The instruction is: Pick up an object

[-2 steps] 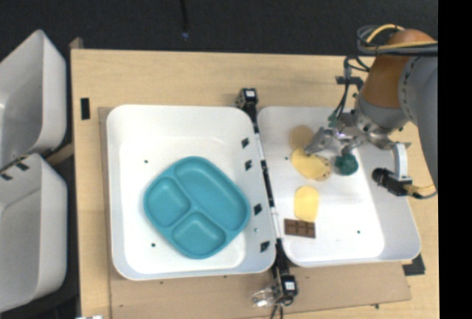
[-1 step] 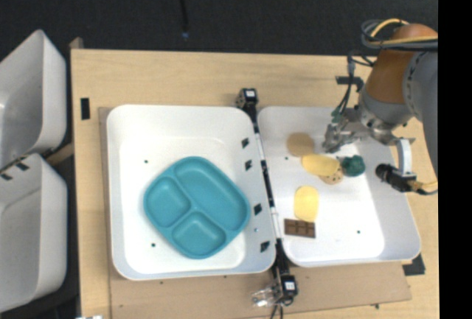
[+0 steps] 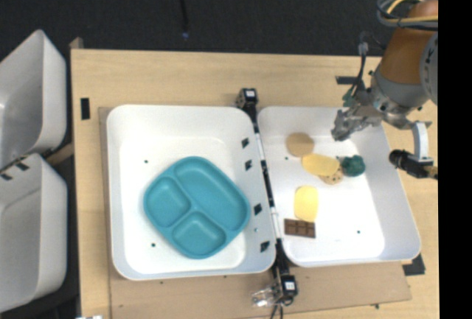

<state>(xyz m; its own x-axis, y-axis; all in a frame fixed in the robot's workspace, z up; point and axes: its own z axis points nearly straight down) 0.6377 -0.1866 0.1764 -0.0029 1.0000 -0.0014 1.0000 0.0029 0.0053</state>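
i have the gripper [image 3: 345, 126] hovering at the upper right of the frame, over the right bin [image 3: 383, 233]; i cannot tell its state. nothing is picked yet, i judge. nearest, toward frame centre, lie a tan disc [image 3: 300, 144], a yellow piece [image 3: 320, 165] and a green lump [image 3: 354, 166]. next i'd go down-left and descend.

Bare bin floor [image 3: 354, 225] lies well below the gripper [image 3: 345, 127]. A tan disc [image 3: 299, 144] and green lump [image 3: 355, 165] crowd just beside it
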